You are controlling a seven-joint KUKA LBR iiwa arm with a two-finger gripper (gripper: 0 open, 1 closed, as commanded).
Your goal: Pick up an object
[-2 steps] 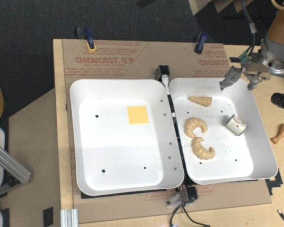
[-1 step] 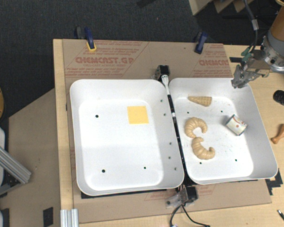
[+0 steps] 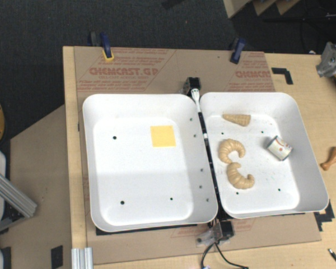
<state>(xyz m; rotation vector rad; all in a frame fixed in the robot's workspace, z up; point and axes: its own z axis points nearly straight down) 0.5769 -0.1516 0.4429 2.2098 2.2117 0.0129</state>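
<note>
Gripper (image 3: 329, 60): grey metal part at the upper right edge, above bare bench and well apart from both bins; spread or pressed together cannot be told; nothing seen held.
Bench (image 3: 73, 150): pale wood, with a brown printed sheet (image 3: 129, 69) under the bins.
Clamps (image 3: 106, 46): two, blue, on the sheet's far edge.
Floor (image 3: 73, 10): dark carpet beyond the bench.
Left bin (image 3: 101, 206): white, shallow; holds one yellow square (image 3: 163, 136), lying flat toward the far side.
Right bin (image 3: 302, 184): white, touching the left bin along the middle seam.
Right bin contents: tan cone (image 3: 237, 119) at the far side; two tan curved pieces (image 3: 232, 149) (image 3: 240, 176) near the seam, close together; small white cylinder (image 3: 279, 148) on its side, toward the right wall.
</note>
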